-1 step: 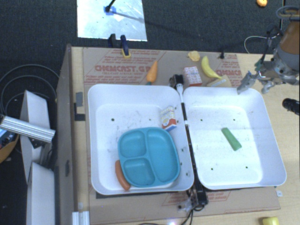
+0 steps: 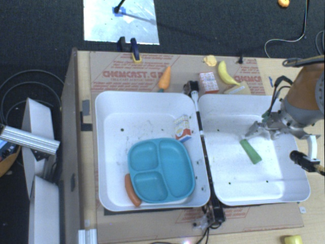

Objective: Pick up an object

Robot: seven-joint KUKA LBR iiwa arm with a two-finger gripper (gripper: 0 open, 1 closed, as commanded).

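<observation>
A grey arm with an orange band reaches in from the right over the right bin point(image 2: 292, 189), its claw point(image 2: 260, 128) low over the bin's upper middle, just above a green block point(image 2: 250, 151) that lies tilted on the bin floor. The fingers appear splayed apart with nothing between them, though the view is too coarse to be sure.

In the left bin point(image 2: 109, 136), a blue divided plate point(image 2: 161, 170) fills the lower centre, three compartments showing. An orange sausage-shaped piece point(image 2: 132, 189) lies beside the plate's lower left edge, touching or nearly so. A small carton point(image 2: 183, 127) with red and blue print sits just off the plate's upper right corner; its label is too small to read.

Both bins rest on a brown cardboard sheet point(image 2: 127, 70) covering the counter, printed in red with "CHEMCAST", seen at upper left and partly again at upper right. Along the cardboard behind the bins lie a carrot point(image 2: 164, 78), a small printed box point(image 2: 208, 82), a banana point(image 2: 225, 73) and a pale yellow scrap point(image 2: 210, 60). A blue clamp point(image 2: 134, 49) grips the cardboard's far edge.

On the dark floor beyond, a shiny metal sheet point(image 2: 121, 13) lies flat, and a small orange ball point(image 2: 283, 2) rests at upper right.
</observation>
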